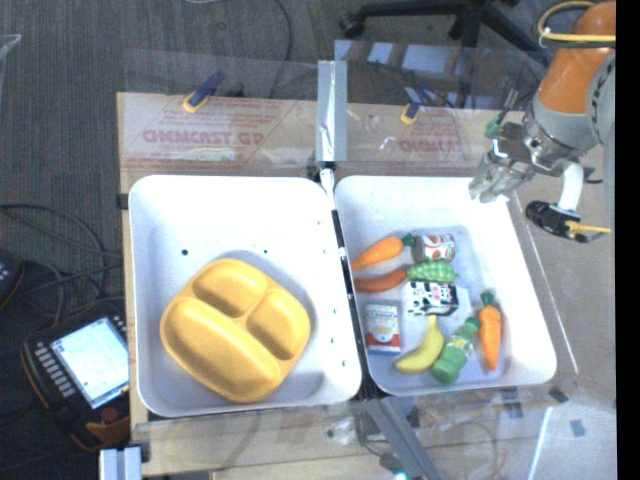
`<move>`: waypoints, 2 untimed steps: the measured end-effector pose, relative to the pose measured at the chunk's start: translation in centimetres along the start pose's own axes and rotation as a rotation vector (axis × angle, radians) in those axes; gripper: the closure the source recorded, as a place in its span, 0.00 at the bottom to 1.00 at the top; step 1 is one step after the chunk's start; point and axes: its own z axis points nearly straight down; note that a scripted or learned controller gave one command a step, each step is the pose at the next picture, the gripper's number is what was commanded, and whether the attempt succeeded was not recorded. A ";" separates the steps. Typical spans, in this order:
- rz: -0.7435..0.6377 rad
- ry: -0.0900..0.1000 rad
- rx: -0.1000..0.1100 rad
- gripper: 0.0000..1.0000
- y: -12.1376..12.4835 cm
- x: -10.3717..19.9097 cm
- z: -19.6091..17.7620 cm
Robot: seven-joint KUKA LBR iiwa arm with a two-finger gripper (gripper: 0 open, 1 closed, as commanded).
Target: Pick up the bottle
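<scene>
**A:** Over the two-bin bench: our gripper hangs above the far right corner of the right bin, at about one o'clock from the bin's middle. Whether it is spread or pressed together, we cannot tell from this angle; nothing shows between its tips.

**B:** And the green bottle?

**A:** It lies near the bin's front wall, at about five o'clock from the bin's middle, tilted, cap toward one o'clock. It is wedged: the banana touches its nine o'clock side, a carrot sits just beside it at three o'clock.

**B:** So how do we take it cleanly?

**A:** We judge the step in hand to be the approach. We should travel toward six o'clock above the clutter, then descend straight over the bottle's body, fingers set across its narrow width, not along it. The gaps on both flanks look tight, so we should aim for mid-body, where the carrot stands a little apart.

**B:** Risks?

**A:** Catching the banana with the bottle, or nudging it against the wall. The yellow tray in the left bin plays no part.
</scene>
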 end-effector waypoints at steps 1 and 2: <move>0.119 0.003 0.000 1.00 0.1 0.9 -0.9; 0.210 0.003 0.002 1.00 0.0 1.1 -1.4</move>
